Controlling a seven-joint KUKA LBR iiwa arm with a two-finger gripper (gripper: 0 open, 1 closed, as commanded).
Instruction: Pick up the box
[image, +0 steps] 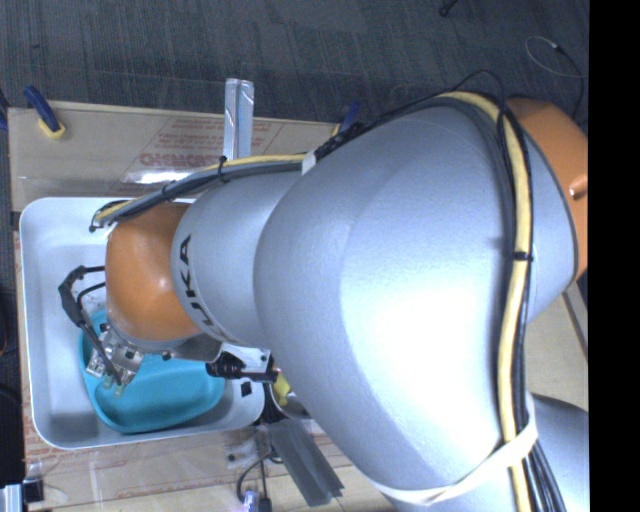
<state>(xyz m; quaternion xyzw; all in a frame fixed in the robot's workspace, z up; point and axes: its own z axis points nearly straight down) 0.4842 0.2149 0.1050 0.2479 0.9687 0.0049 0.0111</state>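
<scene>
My own grey arm (400, 300) blankets the bench, so whatever sits in the bin under it goes unchecked — a blind spot that could hide a collision. The white bin (40, 300) surrounds my gripper (110, 368), its near wall just beyond my tip; a drift that way would strike it. Directly beneath me lies the turquoise box (165, 395), rounded and glossy-looking — it may slip. Whether anything is gripped, I cannot tell.
</scene>
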